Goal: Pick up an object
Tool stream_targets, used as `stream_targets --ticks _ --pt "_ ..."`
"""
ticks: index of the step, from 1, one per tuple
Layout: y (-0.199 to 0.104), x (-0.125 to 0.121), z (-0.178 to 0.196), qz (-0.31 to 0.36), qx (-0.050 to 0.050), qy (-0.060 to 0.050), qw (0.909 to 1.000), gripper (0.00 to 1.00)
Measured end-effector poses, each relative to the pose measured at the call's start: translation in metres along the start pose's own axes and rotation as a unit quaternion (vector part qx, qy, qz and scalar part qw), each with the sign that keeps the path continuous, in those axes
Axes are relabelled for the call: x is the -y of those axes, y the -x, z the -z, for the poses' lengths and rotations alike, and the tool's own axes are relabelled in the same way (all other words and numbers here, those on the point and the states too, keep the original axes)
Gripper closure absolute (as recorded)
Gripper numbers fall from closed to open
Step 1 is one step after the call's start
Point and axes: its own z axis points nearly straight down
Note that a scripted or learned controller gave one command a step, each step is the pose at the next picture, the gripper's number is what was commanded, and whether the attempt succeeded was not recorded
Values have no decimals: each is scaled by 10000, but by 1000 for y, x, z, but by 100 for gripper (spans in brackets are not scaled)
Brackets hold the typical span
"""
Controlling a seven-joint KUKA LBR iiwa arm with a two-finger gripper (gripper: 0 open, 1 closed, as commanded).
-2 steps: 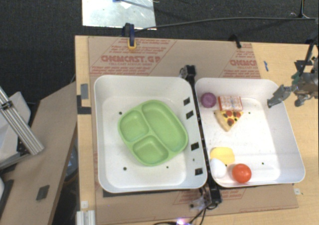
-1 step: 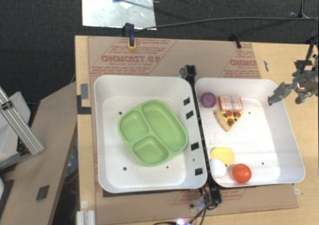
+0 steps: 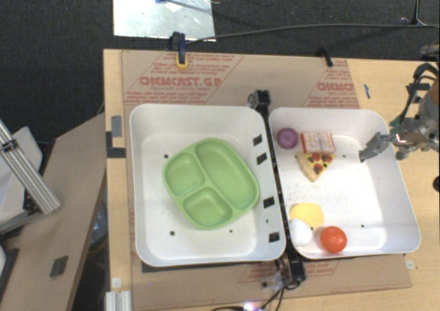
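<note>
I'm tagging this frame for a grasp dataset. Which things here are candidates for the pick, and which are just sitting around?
For the job:
claw
purple round toy
red-and-white box
pizza slice toy
yellow piece
white egg
tomato

Lying about:
green divided plate in the left bin
blue clamp

White bins (image 3: 206, 113); green tray (image 3: 210, 182); purple onion (image 3: 287, 138); red tomato (image 3: 333, 239); white egg (image 3: 300, 232); yellow, red-spotted pizza slice (image 3: 315, 163); tan worktop (image 3: 385, 82).

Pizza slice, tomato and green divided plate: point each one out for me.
Pizza slice (image 3: 313, 164): camera view, on its topped middle.
Tomato (image 3: 333, 239): camera view, on its red top.
Green divided plate (image 3: 180, 177): camera view, on the bare floor of its left compartment.
</note>
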Motion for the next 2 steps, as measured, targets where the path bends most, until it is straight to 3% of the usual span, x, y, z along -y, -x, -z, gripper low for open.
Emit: stream_targets --ticks 2 --pt "-5 1 -119 -1 -1 -3 10000 0"
